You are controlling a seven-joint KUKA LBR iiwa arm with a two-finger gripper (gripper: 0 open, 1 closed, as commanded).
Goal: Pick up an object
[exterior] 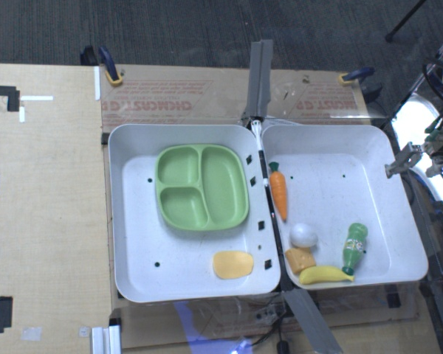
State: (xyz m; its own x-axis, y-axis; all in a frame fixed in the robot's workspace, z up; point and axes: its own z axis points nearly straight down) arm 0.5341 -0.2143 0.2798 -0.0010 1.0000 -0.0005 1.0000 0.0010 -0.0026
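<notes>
The right bin (332,150) holds an orange carrot (279,192) by its left wall. Near its front lie a white ball (304,234), a tan block (300,259), a yellow banana (325,274) and a small green bottle (354,248) on its side. In the left bin (129,220) sit a green divided plate (202,187) and a pale yellow flat piece (232,264). My gripper (407,158) hangs just outside the right bin's right rim, well away from every object, with nothing seen in it.
A grey divider post (260,80) rises behind the seam between the bins. Clamps (109,66) hold the cardboard backing at the far edge. Cables and arm hardware (435,161) crowd the right side.
</notes>
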